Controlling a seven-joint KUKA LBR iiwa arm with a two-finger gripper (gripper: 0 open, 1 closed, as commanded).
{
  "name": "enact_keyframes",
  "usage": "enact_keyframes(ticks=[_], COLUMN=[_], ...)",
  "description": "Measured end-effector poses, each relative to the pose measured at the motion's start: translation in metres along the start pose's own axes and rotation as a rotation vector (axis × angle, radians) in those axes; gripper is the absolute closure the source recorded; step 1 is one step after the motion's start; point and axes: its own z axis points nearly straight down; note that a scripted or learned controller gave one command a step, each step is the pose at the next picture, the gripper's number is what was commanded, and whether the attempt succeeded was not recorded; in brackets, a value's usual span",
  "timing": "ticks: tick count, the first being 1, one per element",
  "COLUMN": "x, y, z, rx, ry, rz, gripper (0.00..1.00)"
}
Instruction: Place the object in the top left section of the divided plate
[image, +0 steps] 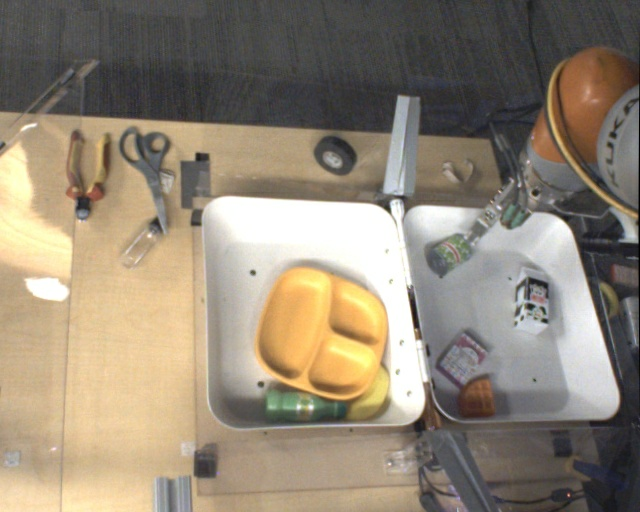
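The bench (120, 330) is of light wood. On it stand two shallow white bins side by side: the left bin (230, 240) and the right bin (580, 330), touching along a metal strip (404, 145) that sticks out at the far side. Left of the bins, at the far edge, lie pliers with red handles (84, 172), grey scissors (150, 165) and a small black block (196, 178). A roll of black tape (335, 154) lies behind the left bin.
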Motion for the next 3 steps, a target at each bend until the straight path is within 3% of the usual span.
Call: enact_keyframes(ticks=[1, 2, 3], x=[-0.035, -0.024, -0.029], y=[-0.051, -0.064, -0.043], z=[-0.053, -0.082, -0.069], rx=[0.001, 0.001, 0.002], ry=[-0.001, -0.001, 0.001], rz=[0.137, 0.136, 0.129], gripper=[1.00, 1.00, 1.00])
